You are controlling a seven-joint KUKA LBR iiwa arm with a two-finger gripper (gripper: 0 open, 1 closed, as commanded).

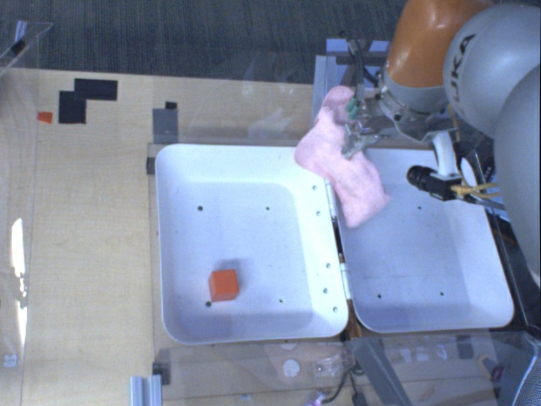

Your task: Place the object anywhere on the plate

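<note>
The gripper [353, 138] hangs over the far edge of the bench [84, 227], above the seam between the two bins, with its fingers clamped on a pink cloth [342, 163]. The cloth dangles from it, draped across the far right corner of the left bin [245, 324] and the far left corner of the right bin [439, 311]. An orange block [224, 285] lies near the left bin's near edge.
</note>
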